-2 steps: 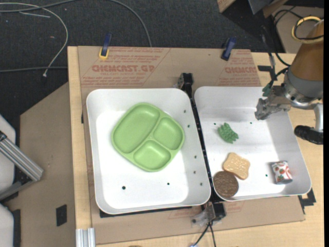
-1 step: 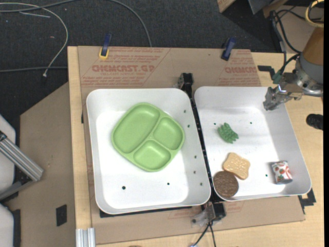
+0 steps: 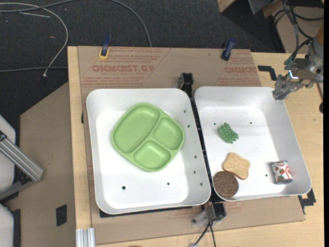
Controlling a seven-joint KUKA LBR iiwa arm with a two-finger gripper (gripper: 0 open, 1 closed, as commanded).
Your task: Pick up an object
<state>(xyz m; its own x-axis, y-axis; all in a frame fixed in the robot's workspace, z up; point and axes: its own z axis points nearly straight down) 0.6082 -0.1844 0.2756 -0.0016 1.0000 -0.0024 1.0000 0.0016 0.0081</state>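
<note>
Nothing is picked yet, I judge: end effector (image 3: 284,89) sits above the right white bin's (image 3: 205,138) far corner; I cannot tell its state. Green leafy toy (image 3: 227,133) lies mid-bin.

Dark carpet (image 3: 154,14) (crossed by 2 grey cables (image 3: 56,22)) surrounds the cardboard-topped bench (image 3: 77,153).

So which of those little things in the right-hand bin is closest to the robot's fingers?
The green leafy piece. It lies highest in the right bin, toward the gripper; the tan cracker, brown disc and red-and-white packet sit lower down.
</note>
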